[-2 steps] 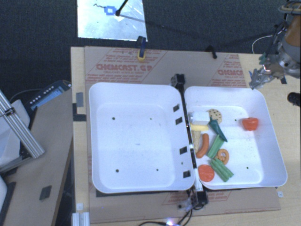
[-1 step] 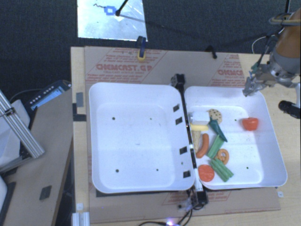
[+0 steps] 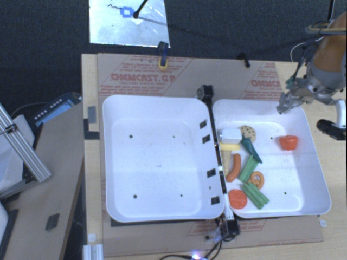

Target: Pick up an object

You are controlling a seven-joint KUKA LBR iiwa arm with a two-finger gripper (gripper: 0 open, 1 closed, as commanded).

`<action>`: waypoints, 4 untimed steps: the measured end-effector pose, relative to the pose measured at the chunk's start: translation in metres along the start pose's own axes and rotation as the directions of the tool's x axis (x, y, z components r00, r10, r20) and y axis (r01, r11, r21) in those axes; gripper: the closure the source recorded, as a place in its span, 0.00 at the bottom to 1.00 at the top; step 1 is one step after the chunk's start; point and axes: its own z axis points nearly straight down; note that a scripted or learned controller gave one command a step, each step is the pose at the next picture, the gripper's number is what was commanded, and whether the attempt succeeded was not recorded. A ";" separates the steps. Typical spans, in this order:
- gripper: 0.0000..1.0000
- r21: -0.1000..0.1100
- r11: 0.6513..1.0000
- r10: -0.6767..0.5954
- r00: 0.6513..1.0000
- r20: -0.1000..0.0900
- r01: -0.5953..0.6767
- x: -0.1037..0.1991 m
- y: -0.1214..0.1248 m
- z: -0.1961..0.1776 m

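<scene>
My gripper (image 3: pixel 286 104) hangs over the back right corner of the right bin (image 3: pixel 303 199), above the rim and apart from every object. In that bin lie a red-orange tomato-like piece (image 3: pixel 288 142), a cookie (image 3: pixel 248 131), a teal piece (image 3: pixel 251 148), a yellow piece (image 3: pixel 230 146), an orange sausage (image 3: pixel 233 167), a green cucumber (image 3: pixel 248 168), a pretzel (image 3: pixel 256 179), a green ridged piece (image 3: pixel 255 195) and a red round piece (image 3: pixel 237 199). The tomato-like piece lies nearest, just below the gripper.
The left bin (image 3: pixel 157 161) sits beside the right one, joined by a black clip strip (image 3: pixel 214 145). Both rest on brown cardboard (image 3: pixel 146 75). A yellow clamp (image 3: pixel 162 58) stands at the back. A metal rail (image 3: pixel 21 150) lies at the far left.
</scene>
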 end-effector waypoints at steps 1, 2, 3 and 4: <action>1.00 0.000 1.000 -0.001 1.000 0.000 0.001 0.000 0.000 0.015; 1.00 0.000 1.000 -0.001 1.000 0.000 0.001 0.016 0.000 0.023; 1.00 0.004 1.000 0.002 1.000 -0.002 -0.002 0.027 -0.016 0.087; 1.00 -0.020 1.000 -0.001 1.000 0.005 0.001 0.017 0.003 -0.096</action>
